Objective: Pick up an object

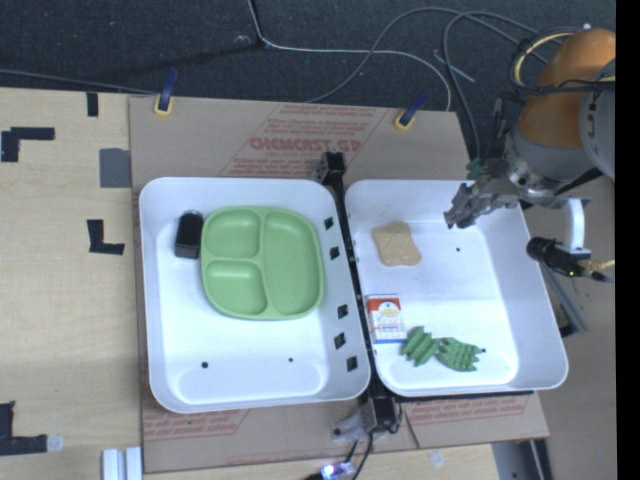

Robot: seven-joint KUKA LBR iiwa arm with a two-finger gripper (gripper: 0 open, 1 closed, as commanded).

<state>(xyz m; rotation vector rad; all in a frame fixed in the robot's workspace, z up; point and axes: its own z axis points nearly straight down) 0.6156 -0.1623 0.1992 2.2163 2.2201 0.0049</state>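
Observation:
The right bin (520,298) holds a tan piece of bread (396,245) near its far left, a small red and white packet (385,318) at its left wall, and a green pea-pod toy (441,350) near the front. My gripper (463,211) hangs over the bin's far right part, to the right of the bread and apart from it. Nothing shows between its fingers. In the left bin (165,298) lie a green divided plate (263,262) and a small black block (188,234) just left of the plate.
Black clips line the wall between the two bins (343,268). Cables trail across the dark floor behind the bench. The arm's orange band (565,78) and grey wrist stand at the right edge, above the right bin's far corner.

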